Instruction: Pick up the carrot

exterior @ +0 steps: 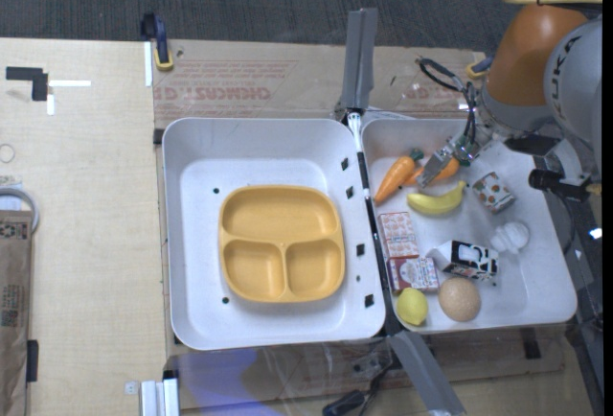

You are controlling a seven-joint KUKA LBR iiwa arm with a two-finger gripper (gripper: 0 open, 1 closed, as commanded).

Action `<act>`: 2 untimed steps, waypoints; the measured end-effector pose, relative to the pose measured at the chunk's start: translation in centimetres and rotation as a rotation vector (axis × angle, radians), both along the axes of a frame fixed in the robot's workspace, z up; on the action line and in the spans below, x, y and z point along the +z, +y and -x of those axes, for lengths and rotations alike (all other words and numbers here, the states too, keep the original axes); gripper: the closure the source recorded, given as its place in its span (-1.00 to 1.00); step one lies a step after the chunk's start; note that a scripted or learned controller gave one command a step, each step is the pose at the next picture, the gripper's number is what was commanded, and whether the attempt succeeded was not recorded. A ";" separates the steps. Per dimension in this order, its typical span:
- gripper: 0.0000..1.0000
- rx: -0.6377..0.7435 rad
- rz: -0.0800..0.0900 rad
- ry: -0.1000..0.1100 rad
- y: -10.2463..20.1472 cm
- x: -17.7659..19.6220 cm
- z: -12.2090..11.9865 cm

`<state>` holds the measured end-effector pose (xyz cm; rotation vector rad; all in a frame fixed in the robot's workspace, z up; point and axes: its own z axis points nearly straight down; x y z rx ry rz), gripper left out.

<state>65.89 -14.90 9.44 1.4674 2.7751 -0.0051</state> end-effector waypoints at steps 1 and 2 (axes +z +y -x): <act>1.00 -0.001 -0.001 -0.006 0.0 1.0 -0.1; 1.00 0.040 -0.003 -0.002 8.4 13.6 -0.1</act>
